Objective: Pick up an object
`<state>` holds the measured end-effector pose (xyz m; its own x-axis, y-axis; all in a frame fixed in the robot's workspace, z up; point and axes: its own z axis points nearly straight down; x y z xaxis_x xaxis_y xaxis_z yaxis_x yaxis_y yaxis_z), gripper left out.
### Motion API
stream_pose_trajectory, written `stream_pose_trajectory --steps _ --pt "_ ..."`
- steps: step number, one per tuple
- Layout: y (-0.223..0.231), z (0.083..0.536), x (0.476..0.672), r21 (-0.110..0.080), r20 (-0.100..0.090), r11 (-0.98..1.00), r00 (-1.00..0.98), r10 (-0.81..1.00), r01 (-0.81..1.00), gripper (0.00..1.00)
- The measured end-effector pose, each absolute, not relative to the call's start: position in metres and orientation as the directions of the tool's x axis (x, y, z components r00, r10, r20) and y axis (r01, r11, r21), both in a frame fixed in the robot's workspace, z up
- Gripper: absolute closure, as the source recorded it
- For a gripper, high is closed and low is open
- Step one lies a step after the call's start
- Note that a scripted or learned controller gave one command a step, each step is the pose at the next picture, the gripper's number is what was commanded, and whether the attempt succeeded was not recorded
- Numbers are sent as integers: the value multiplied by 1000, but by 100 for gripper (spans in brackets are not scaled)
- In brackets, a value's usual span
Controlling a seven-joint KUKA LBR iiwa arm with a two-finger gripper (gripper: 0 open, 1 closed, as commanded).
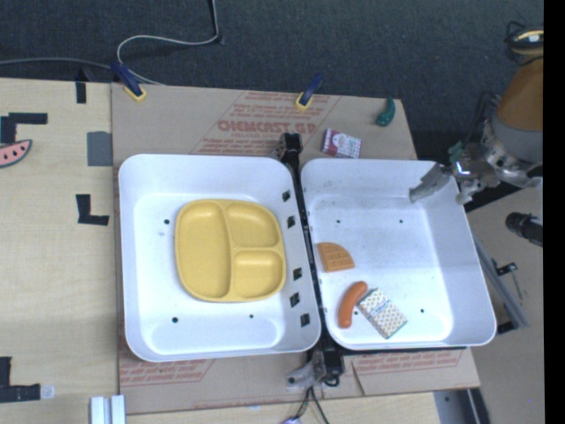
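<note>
Toward the near end of the right bin (459, 263): three small candidates, gripper (431, 186) empty above the far rim.

From the overhead camera, the hot dog (352, 303) lies touching the patterned box (382, 314), with the waffle-like piece (335, 256) near them by the divider. All look like light, stiff toy food (probably smooth plastic, so slippery). The waffle-like piece sits clear of its neighbours and seems the easiest grasp, pinched across its flat width; the hot dog's rounded body may roll. Whether the pincer stands spread or closed I cannot tell. A yellow tray (231, 247) rests in the left bin (141, 263).
</note>
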<state>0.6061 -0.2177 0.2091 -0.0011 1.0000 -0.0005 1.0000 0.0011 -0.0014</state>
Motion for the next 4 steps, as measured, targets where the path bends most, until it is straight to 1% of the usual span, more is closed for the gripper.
stream_pose_trajectory --steps 1,2,3,4 --pt "-145 97 602 -4 2 2 -2 1000 1000 0" --pt "-120 86 613 2 -1 2 -2 1000 1000 0" --pt "-106 86 579 4 -2 0 0 1000 1000 0" --pt "-107 87 542 6 -3 1 -1 1000 1000 0"
